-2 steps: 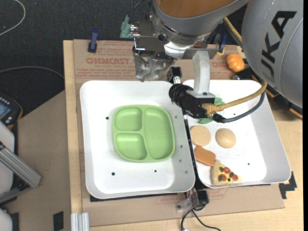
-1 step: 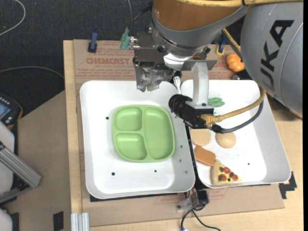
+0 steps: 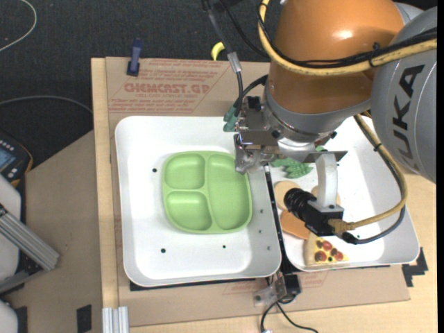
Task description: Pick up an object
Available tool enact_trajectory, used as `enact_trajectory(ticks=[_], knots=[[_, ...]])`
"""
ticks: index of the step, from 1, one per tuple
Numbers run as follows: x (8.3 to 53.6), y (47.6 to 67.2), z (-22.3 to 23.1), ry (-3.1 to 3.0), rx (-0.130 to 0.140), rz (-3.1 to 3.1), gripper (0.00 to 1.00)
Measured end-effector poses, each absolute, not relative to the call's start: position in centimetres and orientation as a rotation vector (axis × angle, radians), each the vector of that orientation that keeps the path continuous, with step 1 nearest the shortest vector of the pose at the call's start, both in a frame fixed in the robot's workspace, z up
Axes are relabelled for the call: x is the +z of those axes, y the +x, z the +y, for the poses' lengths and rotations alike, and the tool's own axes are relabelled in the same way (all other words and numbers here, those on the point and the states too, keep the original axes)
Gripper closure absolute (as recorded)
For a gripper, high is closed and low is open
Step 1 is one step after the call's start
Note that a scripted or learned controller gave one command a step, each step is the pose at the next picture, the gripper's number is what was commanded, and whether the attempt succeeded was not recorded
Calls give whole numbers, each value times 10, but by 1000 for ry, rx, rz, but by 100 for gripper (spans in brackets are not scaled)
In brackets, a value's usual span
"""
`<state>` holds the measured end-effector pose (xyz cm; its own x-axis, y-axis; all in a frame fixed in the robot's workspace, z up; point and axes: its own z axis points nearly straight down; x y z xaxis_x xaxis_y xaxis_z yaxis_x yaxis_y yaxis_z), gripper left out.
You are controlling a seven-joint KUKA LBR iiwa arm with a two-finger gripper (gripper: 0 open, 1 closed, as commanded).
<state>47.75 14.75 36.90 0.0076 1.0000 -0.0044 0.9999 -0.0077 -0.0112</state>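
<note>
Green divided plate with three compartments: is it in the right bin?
No. The green divided plate lies in the left white bin, its three compartments bare.

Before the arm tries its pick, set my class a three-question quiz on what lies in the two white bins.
1. True or false: the pale green divided plastic plate lies in the bin on the view's left.
2. How many compartments does that plate have: A two, B three, C five?
3. Fill in: the small pizza-slice toy with red dots lies at the ______ edge of the bin on the view's right.

Key: 1 true; 2 B; 3 near (bottom) edge.
</note>
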Motion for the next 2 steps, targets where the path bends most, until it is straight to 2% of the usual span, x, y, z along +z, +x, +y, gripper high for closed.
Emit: enact_trajectory(ticks=[1, 2], knots=[[385, 480, 152, -2222, -3, -2223, 100], [198, 497, 172, -2216, 23, -2216, 100]])
